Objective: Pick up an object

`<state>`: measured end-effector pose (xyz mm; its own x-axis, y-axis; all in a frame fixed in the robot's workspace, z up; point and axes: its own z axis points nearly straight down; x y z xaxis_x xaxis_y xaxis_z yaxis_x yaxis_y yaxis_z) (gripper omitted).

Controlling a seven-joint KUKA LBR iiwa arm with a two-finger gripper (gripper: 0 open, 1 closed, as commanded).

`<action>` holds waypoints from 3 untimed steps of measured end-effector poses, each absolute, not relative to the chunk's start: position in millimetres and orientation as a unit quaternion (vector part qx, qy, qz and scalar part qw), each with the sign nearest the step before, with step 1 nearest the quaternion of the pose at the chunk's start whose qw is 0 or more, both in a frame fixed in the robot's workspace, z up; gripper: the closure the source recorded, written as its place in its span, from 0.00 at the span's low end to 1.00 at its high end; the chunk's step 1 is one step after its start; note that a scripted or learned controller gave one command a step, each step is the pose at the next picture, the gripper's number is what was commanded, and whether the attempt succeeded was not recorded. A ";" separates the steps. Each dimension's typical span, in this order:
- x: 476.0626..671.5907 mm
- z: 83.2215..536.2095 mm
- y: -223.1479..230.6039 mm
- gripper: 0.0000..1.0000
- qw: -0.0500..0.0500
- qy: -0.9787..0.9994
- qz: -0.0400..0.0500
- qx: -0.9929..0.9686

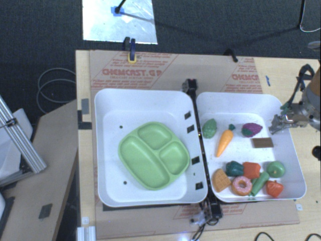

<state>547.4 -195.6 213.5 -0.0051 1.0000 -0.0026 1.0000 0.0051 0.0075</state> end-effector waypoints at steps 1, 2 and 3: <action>548.4 225.2 -195.7 1.00 0.002 0.709 0.001 0.705; 545.6 214.5 -142.2 1.00 -0.001 0.710 0.001 0.704; 538.3 209.5 -92.2 1.00 -0.001 0.710 0.001 0.704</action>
<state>538.3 -92.2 209.5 -0.0093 1.0000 0.0023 1.0000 0.0093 0.0006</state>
